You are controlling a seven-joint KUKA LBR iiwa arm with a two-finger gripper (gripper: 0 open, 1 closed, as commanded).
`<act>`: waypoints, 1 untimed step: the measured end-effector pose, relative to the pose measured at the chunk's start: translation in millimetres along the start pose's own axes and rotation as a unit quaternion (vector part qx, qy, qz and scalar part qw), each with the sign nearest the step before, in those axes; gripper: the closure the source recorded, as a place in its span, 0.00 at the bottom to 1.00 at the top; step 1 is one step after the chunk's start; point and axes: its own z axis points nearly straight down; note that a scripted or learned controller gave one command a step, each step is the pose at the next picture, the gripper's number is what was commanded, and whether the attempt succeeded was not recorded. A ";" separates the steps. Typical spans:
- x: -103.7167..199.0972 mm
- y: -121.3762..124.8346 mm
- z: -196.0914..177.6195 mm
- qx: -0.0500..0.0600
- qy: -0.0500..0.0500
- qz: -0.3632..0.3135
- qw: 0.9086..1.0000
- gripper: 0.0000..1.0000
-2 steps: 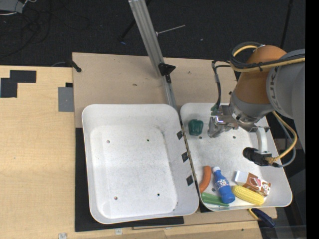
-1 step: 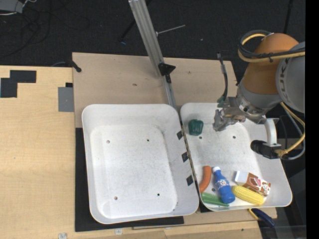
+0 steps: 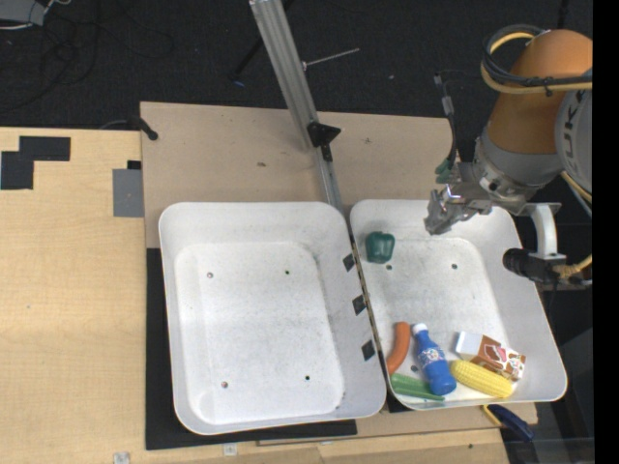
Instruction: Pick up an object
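My gripper point(image 3: 438, 219) hangs over the far edge of the right bin point(image 3: 527, 303), with nothing seen between its tips. A green pepper point(image 3: 378, 246) lies at the bin's far left, about 60 pixels left of the gripper. Near the bin's front edge lies a cluster: an orange carrot point(image 3: 398, 346), a blue bottle point(image 3: 432, 360), a yellow corn cob point(image 3: 483, 378), a green bean pod point(image 3: 416, 388), a small white block point(image 3: 467, 342) and a brown-red packet point(image 3: 501, 358).
The left bin point(image 3: 256, 312) sits beside the right one, with black clips point(image 3: 359, 303) along the shared rim. A slanted aluminium rail point(image 3: 290, 75) rises behind the bins. The arm's orange-banded wrist point(image 3: 537, 95) stands at the right.
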 end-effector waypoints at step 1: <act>60.7 -3.1 -1.9 0.003 0.002 -0.003 1.000 1.00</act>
